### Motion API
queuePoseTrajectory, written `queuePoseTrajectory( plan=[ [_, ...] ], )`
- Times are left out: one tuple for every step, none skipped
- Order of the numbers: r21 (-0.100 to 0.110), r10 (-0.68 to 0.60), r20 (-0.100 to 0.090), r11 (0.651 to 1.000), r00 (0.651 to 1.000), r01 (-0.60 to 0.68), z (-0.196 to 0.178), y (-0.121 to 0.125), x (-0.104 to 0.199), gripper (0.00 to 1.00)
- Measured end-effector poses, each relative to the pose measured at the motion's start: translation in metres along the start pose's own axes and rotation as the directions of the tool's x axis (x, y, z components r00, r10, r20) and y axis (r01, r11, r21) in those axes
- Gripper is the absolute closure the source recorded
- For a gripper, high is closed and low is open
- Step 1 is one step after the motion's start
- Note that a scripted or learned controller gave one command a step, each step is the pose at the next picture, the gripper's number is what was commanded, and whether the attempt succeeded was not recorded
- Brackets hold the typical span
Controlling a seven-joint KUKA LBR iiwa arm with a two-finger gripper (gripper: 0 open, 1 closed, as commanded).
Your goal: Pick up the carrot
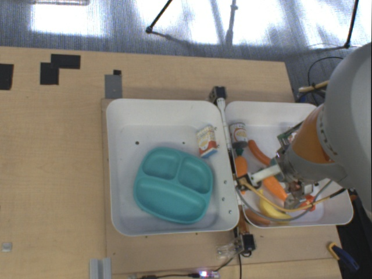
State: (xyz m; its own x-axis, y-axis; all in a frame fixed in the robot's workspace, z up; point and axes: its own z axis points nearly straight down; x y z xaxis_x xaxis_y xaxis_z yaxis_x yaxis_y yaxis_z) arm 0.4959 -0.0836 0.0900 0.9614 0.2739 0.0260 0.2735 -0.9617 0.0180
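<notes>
The carrot (pixel 272 186), an orange tapered piece, lies in the right bin (pixel 343 214) near its middle. My gripper (pixel 295 194) hangs low over that bin, right beside the carrot's right end, and the wrist covers part of it. I cannot make out whether the carrot is gripped. The grey arm with its orange band (pixel 311 144) hides the bin's right half.
In the right bin are also a yellow banana (pixel 268 209) at the front, a reddish-orange stick-like piece (pixel 258 152), a small can (pixel 238 132) and an orange item (pixel 240 167) by the left wall. The left bin (pixel 116 173) holds a teal divided plate (pixel 173 183) and a small carton (pixel 207 140).
</notes>
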Motion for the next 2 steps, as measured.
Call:
queuePoseTrajectory(
  plan=[
    [0.000,0.001,0.000,1.000,1.000,-0.001,0.0000,0.0001,-0.0001,0.00],
    [0.000,0.001,0.000,1.000,1.000,-0.001,0.0000,0.0001,-0.0001,0.00]
  ],
)
